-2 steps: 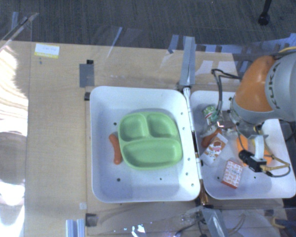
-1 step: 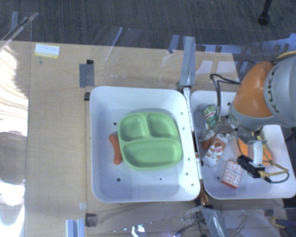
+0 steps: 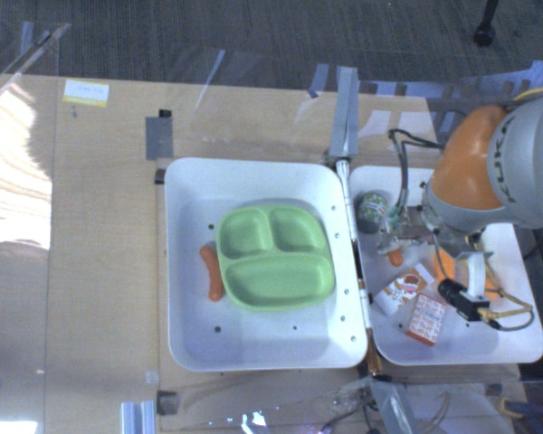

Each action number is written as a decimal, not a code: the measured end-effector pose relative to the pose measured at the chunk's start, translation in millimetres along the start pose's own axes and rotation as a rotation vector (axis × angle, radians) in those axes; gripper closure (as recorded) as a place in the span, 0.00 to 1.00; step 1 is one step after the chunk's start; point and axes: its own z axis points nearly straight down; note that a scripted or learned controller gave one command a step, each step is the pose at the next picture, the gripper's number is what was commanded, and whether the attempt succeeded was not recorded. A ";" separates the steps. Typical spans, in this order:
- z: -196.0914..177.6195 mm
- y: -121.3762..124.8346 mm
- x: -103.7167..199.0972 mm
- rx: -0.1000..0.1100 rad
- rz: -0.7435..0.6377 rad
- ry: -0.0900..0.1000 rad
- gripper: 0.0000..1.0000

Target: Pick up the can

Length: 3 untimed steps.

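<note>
The can (image 3: 373, 208), small with a greenish-grey top, sits in the far left corner of the right bin (image 3: 516, 351), close to the wall between the bins. My gripper (image 3: 400, 236) hangs low over that bin, just right of the can and a little nearer the camera. It is beside the can, not around it. The grey wrist and the orange band (image 3: 469, 163) cover the bin's back right part.
Below the gripper lie a small orange piece (image 3: 395, 259), a white and red carton (image 3: 402, 291), a red box (image 3: 425, 319) and an orange item (image 3: 445, 262). The left bin (image 3: 190, 333) holds a green divided plate (image 3: 275, 257) and an orange carrot-like toy (image 3: 212, 271).
</note>
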 end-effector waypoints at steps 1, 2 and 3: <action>-84.0 -6.0 63.0 0.014 0.455 0.000 1.00; -83.1 -19.3 110.2 0.015 1.028 -0.006 1.00; -26.5 23.4 -40.8 0.017 1.262 -0.011 1.00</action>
